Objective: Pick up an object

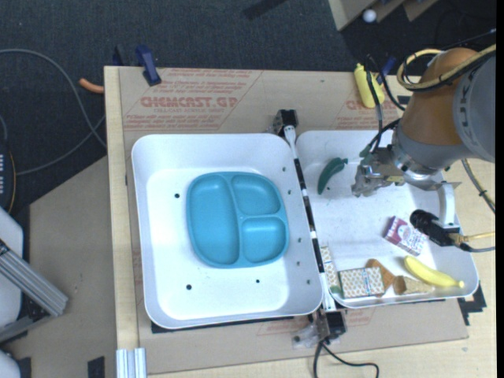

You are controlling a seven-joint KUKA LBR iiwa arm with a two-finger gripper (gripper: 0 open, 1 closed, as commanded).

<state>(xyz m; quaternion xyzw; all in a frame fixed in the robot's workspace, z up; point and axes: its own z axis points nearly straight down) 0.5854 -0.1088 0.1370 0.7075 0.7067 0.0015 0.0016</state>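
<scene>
A green pepper-like object (331, 172) lies in the upper left of the right bin (350, 227). My gripper (366, 181) hangs over that bin just right of the green object, below the grey and orange arm (433, 116). Near the bin's front lie a yellow banana (431, 275), a purple and white packet (404, 235), a beige cracker box (356, 282) and a brown wedge (386, 274). Nothing shows between the fingers.
The left bin (157, 290) holds a blue divided plate (236, 217). A black clip (286, 120) sits at the top of the seam between the bins. A yellow object (365, 85) and cables lie on the board behind the right bin.
</scene>
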